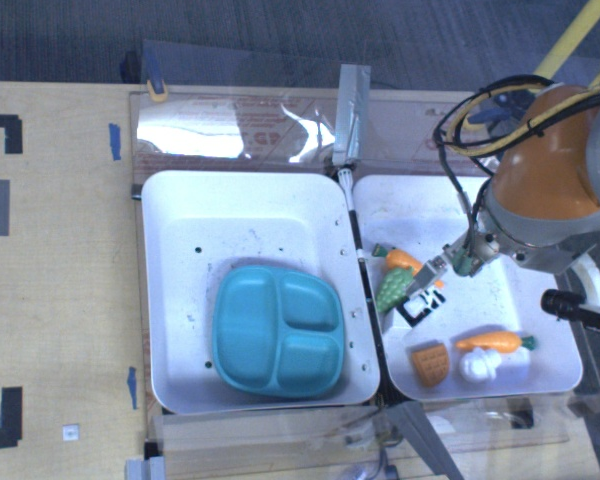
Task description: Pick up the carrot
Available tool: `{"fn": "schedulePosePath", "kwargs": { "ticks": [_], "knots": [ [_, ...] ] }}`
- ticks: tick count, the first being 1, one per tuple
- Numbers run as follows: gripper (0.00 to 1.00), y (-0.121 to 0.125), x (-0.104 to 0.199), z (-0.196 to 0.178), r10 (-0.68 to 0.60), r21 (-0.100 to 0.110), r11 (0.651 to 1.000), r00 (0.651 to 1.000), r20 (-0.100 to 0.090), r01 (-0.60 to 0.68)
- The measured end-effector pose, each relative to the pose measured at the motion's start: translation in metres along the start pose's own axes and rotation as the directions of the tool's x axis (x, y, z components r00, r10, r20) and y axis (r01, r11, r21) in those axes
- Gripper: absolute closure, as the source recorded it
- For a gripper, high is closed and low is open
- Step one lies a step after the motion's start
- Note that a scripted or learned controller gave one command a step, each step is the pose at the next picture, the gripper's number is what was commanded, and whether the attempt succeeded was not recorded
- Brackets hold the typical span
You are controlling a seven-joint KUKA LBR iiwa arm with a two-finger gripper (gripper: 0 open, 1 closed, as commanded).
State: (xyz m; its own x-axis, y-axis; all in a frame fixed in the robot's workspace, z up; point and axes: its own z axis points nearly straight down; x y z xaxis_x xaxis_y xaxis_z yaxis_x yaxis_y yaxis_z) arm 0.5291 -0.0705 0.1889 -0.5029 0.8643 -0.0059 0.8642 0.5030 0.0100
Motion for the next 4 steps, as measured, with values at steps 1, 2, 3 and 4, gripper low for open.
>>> {"fn": "schedulePosePath", "kwargs": {
  "ticks": [1,2,3,4],
  "knots": [
    [0.00,0.005,-0.049,0.102,0.215,0.005,0.977,0.977,0.000,-0.215],
    [0.00,0.070,-0.128,0.105,0.241,0.021,0.970,0.971,-0.008,-0.240],
    [0.00,0.070,-0.128,0.105,0.240,0.022,0.971,0.971,-0.007,-0.240],
    [0.00,0.090,-0.104,0.105,0.233,0.036,0.972,0.972,-0.003,-0.233]
  ]
}}
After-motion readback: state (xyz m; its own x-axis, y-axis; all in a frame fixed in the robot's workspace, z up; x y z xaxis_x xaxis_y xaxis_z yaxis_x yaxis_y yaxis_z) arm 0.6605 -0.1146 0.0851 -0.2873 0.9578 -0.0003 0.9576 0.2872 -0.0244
